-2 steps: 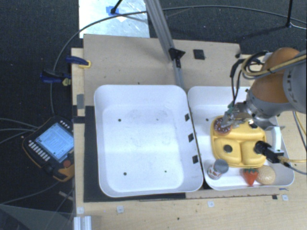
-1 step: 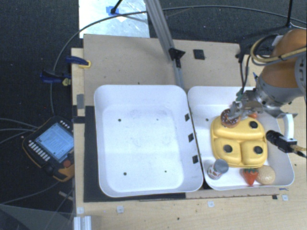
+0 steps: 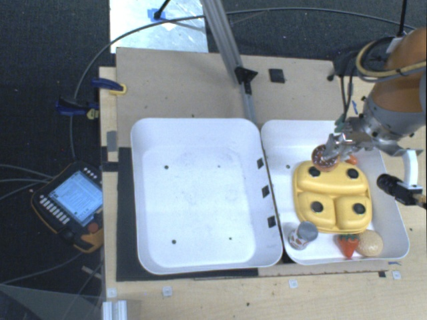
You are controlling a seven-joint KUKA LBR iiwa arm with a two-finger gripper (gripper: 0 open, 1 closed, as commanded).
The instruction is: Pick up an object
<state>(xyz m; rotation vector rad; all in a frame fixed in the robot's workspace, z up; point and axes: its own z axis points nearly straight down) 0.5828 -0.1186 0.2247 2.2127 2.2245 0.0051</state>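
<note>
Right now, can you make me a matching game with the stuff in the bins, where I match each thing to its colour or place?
Things:
1. big lumpy block
2. carrot-like toy
3. egg-shaped thing
4. gripper

Matches:
A. orange, by the right bin's near edge
B. tan, in the right bin's near right corner
C. over the block's far edge
D. yellow with dark spots

Pairs: 1-D, 2-A, 3-B, 4-C

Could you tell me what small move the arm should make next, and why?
Probably a short descent: the gripper hovers at the yellow tray's far edge, over a small reddish object in the right bin. Nothing visibly sits between its fingers.
</note>
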